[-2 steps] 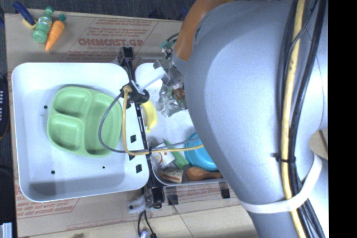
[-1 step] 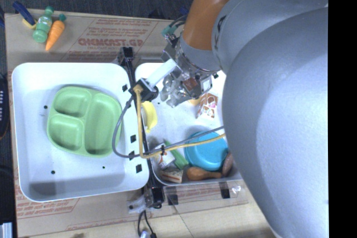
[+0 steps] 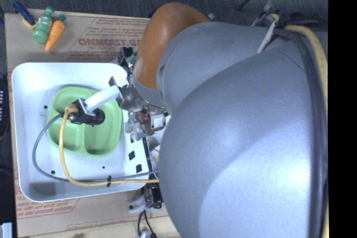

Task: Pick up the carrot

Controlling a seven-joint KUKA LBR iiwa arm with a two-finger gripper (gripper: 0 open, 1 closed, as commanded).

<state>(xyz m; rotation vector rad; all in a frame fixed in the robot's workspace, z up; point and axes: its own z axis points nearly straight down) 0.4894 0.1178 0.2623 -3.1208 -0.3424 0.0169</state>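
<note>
Tool, over the white bin beside the green divided dish and open or closed I cannot tell under the bulky arm, seems misplaced, since the carrot lies outside on the desk, well apart.

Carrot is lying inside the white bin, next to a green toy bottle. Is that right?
Not quite. The camera view shows the carrot outside the white bin, on the brown cardboard past its far left corner. It does lie next to the green toy bottle.
</note>
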